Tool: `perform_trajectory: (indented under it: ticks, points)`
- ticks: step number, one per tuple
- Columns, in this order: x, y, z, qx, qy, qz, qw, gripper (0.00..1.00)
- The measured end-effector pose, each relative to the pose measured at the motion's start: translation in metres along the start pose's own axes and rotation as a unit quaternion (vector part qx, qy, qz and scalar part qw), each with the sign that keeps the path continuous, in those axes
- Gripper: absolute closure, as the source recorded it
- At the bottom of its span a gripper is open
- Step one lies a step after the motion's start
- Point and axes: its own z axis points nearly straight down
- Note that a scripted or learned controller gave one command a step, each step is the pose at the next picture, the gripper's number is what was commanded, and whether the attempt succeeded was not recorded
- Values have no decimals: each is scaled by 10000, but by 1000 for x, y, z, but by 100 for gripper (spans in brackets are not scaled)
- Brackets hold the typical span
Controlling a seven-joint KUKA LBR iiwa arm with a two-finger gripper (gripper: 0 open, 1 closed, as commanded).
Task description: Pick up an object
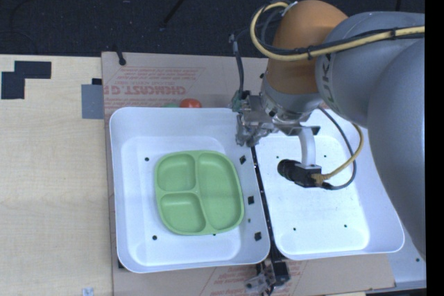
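Green divided plate [199,191] lying flat in left bin [132,149], centre-left of frame, long axis running upper left to lower right. Gripper [248,127] over the bins' shared edge, above centre, well apart from plate.

Light: even and bright from overhead.
Bins [132,149]: strongly white, near glare.
Shadows: soft, faint beneath the arm [374,80].
Background: dark above the bench [48,184].
Focus: slightly soft throughout.

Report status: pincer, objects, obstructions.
Pincer low over the divider between the bins, finger state unreadable. Green tray flat in left bin, untouched. Arm over right bin.
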Motion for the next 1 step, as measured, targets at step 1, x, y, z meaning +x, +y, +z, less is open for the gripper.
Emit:
perform_trajectory:
  ticks: [1]
  points:
    - [50, 3, -12, -2, 5, -5, 10000, 100]
